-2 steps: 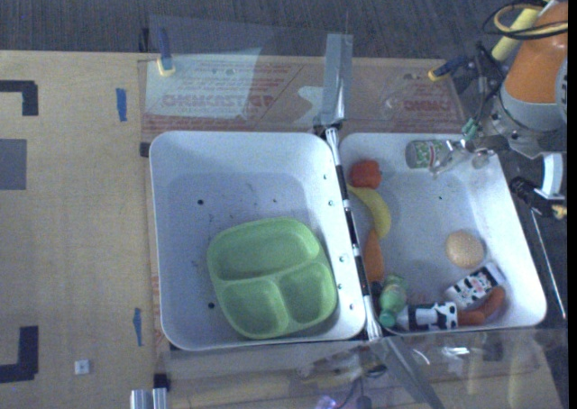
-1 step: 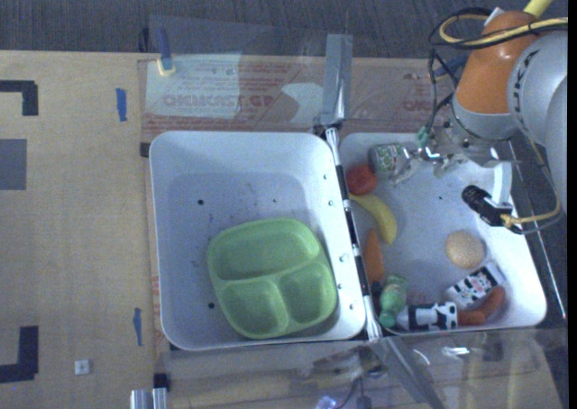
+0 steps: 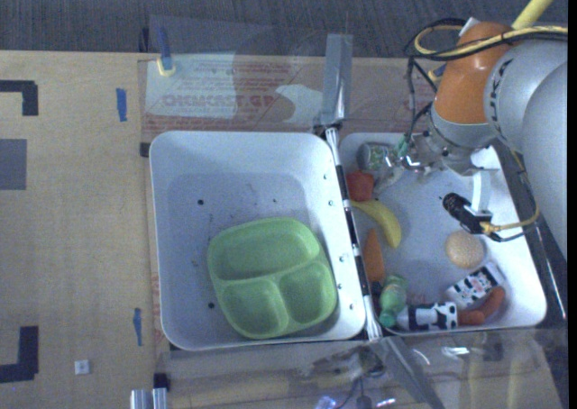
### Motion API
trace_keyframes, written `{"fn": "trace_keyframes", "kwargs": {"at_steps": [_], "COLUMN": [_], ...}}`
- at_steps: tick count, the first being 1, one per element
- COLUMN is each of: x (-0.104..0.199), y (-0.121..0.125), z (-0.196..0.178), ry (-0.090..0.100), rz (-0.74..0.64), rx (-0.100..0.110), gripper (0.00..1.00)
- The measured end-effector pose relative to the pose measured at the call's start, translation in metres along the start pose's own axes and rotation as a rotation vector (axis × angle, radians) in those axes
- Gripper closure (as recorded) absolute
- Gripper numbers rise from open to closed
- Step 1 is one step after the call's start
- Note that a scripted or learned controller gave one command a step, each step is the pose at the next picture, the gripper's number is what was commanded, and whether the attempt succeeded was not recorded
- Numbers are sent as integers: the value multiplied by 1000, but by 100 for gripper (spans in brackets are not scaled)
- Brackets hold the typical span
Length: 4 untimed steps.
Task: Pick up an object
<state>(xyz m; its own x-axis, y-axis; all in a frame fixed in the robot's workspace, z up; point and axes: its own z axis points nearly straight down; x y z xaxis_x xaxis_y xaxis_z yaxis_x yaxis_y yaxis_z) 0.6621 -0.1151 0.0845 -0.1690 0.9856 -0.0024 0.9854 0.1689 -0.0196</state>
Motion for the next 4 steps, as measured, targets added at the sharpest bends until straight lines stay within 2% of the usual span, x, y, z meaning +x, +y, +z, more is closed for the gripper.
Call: {"fn": "trace_keyframes", "kwargs": {"at_steps": [1, 2, 3, 4], "x": [-32, -33, -33, -19], "y": [-28, -26, -26, -5], "z": [-1, -13, -13, 2], "ry": [1, -1, -1, 8], "rz": [-130, -129, -129, 4], "rx": [-21, -28, -28, 12], "gripper": [0, 100, 0, 0]}}
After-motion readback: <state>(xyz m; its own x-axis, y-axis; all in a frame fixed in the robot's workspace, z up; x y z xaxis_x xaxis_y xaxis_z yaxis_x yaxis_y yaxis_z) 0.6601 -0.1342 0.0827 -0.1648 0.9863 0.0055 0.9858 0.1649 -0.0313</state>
